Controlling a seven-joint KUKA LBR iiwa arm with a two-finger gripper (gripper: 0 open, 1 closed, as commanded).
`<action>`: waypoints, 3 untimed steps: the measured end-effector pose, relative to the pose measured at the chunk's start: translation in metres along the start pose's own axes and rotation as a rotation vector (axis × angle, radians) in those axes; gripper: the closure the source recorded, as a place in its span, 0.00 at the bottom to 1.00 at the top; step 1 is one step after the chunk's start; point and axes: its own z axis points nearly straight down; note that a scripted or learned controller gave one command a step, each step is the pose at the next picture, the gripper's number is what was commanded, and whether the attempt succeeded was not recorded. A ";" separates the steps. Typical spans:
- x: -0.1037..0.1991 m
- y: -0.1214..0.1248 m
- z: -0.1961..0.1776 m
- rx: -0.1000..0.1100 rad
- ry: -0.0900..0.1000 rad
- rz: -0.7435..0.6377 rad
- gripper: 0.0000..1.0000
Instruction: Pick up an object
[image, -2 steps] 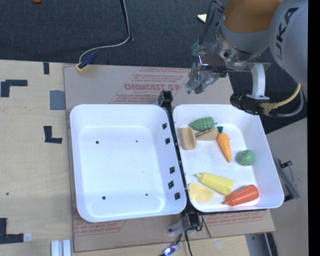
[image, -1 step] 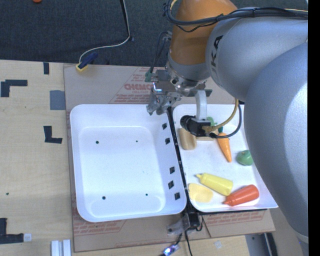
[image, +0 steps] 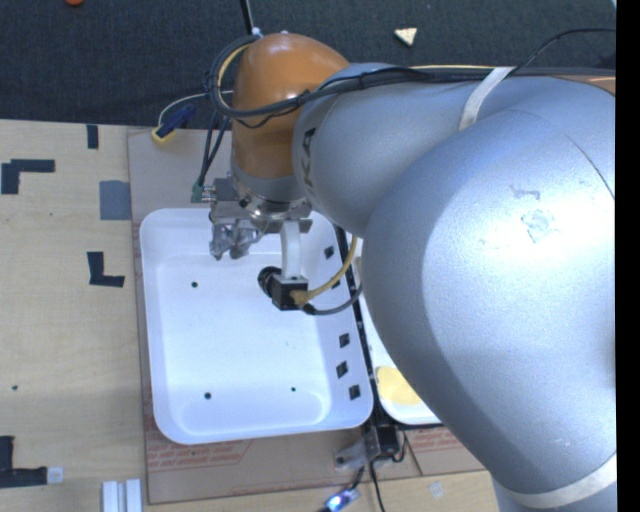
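Grey arm (image: 480, 230) over left white bin (image: 170, 400), pincer (image: 232, 243) near its far rim, yellow object (image: 397, 388) in right bin

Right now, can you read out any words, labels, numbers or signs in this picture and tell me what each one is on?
No readable text.
Cardboard under the left bin: a red printed strip along its front edge, too blurred to read.
Bench: black and grey tape shapes, marks rather than letters.
Arm: no label seen.

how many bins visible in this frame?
2. Left bin in plain view under the tool; right bin mostly hidden by the arm, one corner showing. Contents there may be hidden.
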 end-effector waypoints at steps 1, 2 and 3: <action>0.033 -0.014 0.014 -0.006 -0.001 0.005 1.00; 0.031 -0.013 0.003 -0.007 -0.003 0.005 1.00; 0.032 -0.013 -0.006 -0.005 -0.004 0.004 1.00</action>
